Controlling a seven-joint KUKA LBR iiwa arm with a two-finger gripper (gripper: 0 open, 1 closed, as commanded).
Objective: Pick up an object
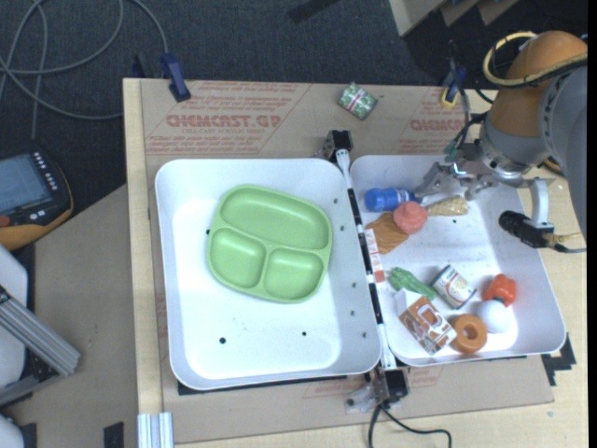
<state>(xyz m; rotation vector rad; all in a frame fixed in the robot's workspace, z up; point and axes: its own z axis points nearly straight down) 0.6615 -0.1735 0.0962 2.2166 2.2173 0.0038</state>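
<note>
Near edge, right bin (pixel 550 329): small items crowd the corner closest to the camera; a printed carton (pixel 424 327), a ring donut (pixel 468 333), a white egg-like ball (pixel 495 317) and an orange-red piece (pixel 501 288) sit touching or just beside one another, probably bunched where the wall stops them.
Mid right bin: a small can (pixel 454 287) lies tilted beside a green piece (pixel 410 282); bare floor lies behind them.
Left bin (pixel 187 334): holds one green divided tray (pixel 270 244), flat, its three compartments showing nothing in them; the white floor around it carries a few dark specks.
Far right bin: a blue bottle (pixel 385 198) on its side, a pink ball (pixel 409 217) and a brown cone-like piece (pixel 389 232) cluster by the divider; a tan flat piece (pixel 450 206) lies just beside the ball.
My gripper (pixel 446 183): low over this far cluster, reaching in from the right; whether it is apart or together I cannot tell, and nothing is visibly held.
Task's thing: judged to be the pink ball or tan piece, the nearest candidates; both rest on the bin floor.
Beyond the bins: a small wrapped item (pixel 357 100) sits on the cardboard bench (pixel 242 119), well apart.
</note>
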